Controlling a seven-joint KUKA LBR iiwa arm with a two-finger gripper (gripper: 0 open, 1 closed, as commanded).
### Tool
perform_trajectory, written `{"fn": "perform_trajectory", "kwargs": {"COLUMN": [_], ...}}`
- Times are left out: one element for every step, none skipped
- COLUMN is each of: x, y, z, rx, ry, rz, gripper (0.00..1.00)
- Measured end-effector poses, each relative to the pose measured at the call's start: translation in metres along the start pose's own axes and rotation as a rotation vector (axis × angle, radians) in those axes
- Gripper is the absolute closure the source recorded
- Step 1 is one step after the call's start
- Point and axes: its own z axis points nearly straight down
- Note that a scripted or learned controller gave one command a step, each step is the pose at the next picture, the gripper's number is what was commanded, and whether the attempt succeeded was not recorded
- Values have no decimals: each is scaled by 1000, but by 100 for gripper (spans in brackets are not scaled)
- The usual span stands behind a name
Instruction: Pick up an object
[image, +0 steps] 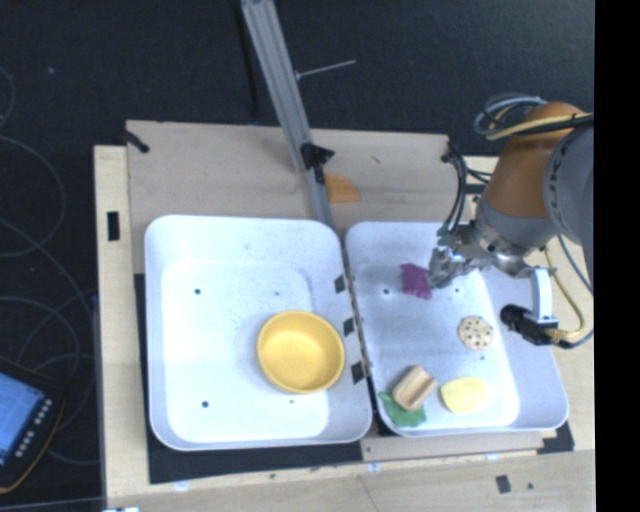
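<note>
In the right bin (380, 250) lie a small purple object (415, 280), a round speckled cookie (475, 333), a yellow lump (463, 394) and a tan block (412, 385) resting on something green (405, 412). My gripper (443, 268) hangs low over the upper part of this bin, just right of the purple object and close to it. From this angle its fingertips blur together. A yellow bowl (300, 351) sits in the left bin (200, 260).
A slanted metal post (285, 100) rises behind the seam between the bins. An orange scrap (341, 189) lies on the bench behind them. A black clip on a cable (525, 321) hangs off the arm over the right bin's right side.
</note>
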Motion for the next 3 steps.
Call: {"fn": "perform_trajectory", "kwargs": {"x": [1,0,57], "y": [4,6,-15], "z": [-65,-113,-110], "rx": [-3,-1,4], "ry": [0,0,2], "rz": [-5,-6,-9], "gripper": [100,100,100]}}
